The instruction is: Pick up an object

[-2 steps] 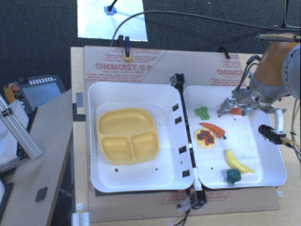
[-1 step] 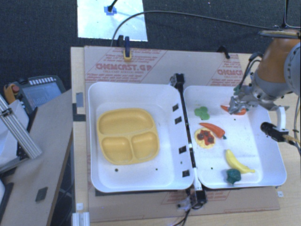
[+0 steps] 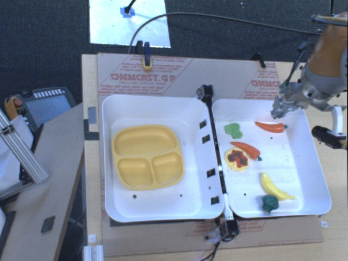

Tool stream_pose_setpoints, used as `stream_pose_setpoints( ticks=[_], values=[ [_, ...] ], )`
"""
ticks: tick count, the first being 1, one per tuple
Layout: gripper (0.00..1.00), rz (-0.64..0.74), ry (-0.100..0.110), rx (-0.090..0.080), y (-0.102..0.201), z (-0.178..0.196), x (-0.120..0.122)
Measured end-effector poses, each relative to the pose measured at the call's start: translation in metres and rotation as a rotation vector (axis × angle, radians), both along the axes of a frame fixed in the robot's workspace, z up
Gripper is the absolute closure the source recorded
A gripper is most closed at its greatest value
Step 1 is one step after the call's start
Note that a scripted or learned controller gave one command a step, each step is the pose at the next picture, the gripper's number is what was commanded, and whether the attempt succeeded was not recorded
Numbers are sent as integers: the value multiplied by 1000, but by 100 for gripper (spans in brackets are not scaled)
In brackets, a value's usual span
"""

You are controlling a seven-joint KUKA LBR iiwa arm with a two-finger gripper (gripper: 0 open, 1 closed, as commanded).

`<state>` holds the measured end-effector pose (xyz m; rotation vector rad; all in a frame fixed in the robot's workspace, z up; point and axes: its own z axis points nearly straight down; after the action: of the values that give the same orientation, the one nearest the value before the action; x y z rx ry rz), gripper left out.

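Gripper hangs over the far right part of the right bin, tips pointing down just above and left of an orange-red pepper; whether it is spread or pressed together cannot be told, the tip being small and blurred against the white. Nothing seen held in it. Nearest candidates: that pepper, then a small green leafy piece to its left. Further toward the near side lie a second red pepper, a little round pizza touching it, a banana and a dark green broccoli at the banana's near end. Left bin holds a yellow divided tray, well apart from the arm. Judgement: task at the approach stage; descent, closing and lift all remain. Hard to make out: contact between gripper and bin floor, and the arm's upper part, cut off at the right edge.
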<state>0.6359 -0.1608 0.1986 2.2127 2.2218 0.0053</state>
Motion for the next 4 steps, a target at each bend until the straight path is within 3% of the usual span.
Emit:
stream_pose_setpoints(
  ticks=[2, 4],
  values=[
    [100, 2, 0, 0, 8, 99, -2],
    [100, 5, 5, 3, 120, 96, -5]
  ],
)
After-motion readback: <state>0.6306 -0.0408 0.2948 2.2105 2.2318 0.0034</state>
